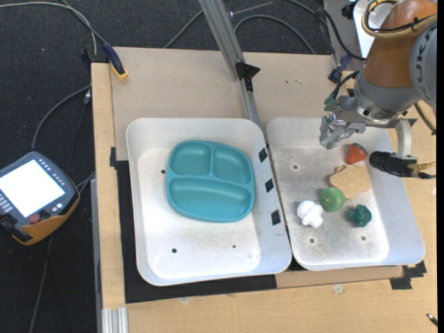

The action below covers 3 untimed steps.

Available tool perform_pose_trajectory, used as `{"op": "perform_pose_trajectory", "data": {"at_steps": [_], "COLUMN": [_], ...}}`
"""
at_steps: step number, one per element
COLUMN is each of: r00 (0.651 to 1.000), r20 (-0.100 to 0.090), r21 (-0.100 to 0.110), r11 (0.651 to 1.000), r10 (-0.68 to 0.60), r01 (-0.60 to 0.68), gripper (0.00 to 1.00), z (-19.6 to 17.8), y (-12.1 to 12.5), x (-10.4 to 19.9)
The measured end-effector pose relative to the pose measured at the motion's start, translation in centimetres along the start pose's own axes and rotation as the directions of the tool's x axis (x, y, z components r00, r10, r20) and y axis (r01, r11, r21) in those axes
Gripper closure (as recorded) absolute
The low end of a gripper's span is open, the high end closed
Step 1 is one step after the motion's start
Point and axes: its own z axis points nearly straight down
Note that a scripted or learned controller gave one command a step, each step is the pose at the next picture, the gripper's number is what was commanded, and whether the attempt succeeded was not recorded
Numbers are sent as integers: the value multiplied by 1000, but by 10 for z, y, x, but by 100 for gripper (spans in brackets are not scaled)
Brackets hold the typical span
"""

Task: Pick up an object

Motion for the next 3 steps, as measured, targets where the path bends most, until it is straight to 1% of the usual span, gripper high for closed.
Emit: {"op": "perform_pose_trajectory", "data": {"at_steps": [1, 2, 3], "r00": [1000, 1000, 1000], "r20": [0, -1, -1], "r21": [0, -1, 0], "r11": [1000, 1000, 1000], "r10": [1, -1, 0], "r01": [-1, 1, 0], "gripper": [100, 100, 100], "z": [4, 1, 5], "y": [12, 20, 28], "x": [47, 112, 166]}}
